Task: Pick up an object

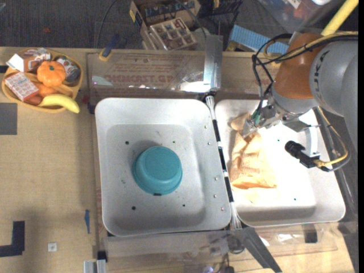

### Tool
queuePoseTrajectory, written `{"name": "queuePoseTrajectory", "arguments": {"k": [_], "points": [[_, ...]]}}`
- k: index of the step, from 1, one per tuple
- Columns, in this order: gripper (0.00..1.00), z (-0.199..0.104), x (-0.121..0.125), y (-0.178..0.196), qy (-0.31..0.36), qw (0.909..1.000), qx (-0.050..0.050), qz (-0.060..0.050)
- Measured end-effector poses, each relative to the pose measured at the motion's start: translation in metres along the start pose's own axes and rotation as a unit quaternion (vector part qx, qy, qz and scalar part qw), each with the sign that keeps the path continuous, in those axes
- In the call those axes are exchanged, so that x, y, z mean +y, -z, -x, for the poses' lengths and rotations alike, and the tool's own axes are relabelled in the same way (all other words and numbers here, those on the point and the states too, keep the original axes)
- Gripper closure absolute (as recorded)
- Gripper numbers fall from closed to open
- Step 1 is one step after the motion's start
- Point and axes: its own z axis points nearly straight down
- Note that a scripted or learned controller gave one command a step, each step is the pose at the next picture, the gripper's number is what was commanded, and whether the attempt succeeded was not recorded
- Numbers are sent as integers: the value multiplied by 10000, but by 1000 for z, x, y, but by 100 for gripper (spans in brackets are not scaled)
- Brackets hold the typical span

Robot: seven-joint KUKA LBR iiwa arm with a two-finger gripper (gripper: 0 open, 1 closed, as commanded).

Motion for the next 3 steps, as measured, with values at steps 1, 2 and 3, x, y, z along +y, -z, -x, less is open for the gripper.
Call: {"name": "queuePoseTrajectory", "arguments": {"k": [1,2,3], "points": [[0,0,0,0,-1,10000,0,0],[100,2,1,11,-10,10000,-17,25],[0,2,1,11,-11,10000,-16,25]]}}
